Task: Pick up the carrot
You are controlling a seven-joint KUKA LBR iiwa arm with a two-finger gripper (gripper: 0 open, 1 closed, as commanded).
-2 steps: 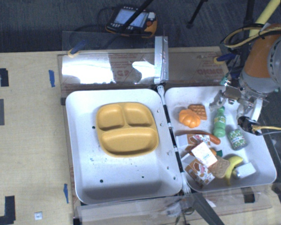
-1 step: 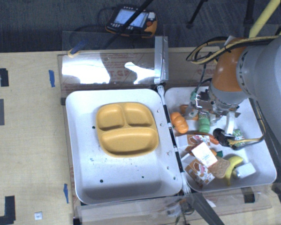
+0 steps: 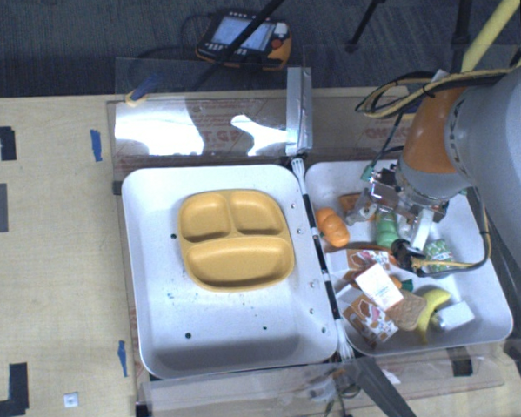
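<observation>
The carrot (image 3: 333,228) looks like a light, smooth, probably rigid toy, best pinched across its middle, while the gripper (image 3: 399,225) hovers nearby, its jaw state unreadable.

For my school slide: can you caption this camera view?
Robot gripper hovers in the right bin near the carrot.

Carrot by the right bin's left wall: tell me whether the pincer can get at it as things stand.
Probably yes. The carrot lies uncovered with nothing on top, and the pincer hangs just to its right in the same right bin. The bin wall close beside it may crowd one finger.
</observation>
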